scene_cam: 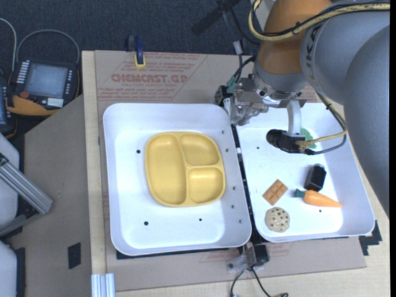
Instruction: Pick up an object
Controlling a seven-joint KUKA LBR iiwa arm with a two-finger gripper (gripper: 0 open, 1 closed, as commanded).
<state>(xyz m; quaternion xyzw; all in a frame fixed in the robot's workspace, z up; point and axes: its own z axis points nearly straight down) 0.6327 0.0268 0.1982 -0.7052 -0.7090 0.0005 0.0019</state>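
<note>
Camera view
- Arm (pixel 291 36): grey with an orange band. I see it come in from the right and bend down toward the far end of the bins.
- Tool (pixel 245 107): sits over the far end of the seam between the two bins, at the right bin's far-left corner. I cannot tell whether it is open or closed. It is well apart from every loose item.
- Left bin (pixel 117 166): white and shallow.
- Plate (pixel 184 167): yellow, three compartments, lying flat in the middle of the left bin.
- Right bin (pixel 260 159): white and shallow, with four loose items in its near half.
- Block (pixel 315 178): black, near the right wall, just beside the carrot's green end.
- Carrot (pixel 322 198): orange, lying flat, green end to the left and tip to the right.
- Cracker (pixel 275 192): brown, square, turned at an angle, left of the carrot.
- Cookie (pixel 277 219): round, pale with dark chips, just nearer than the cracker and close to the near wall.
- Counter (pixel 154 79): brown cardboard under both bins, with red print along the far side.
</note>
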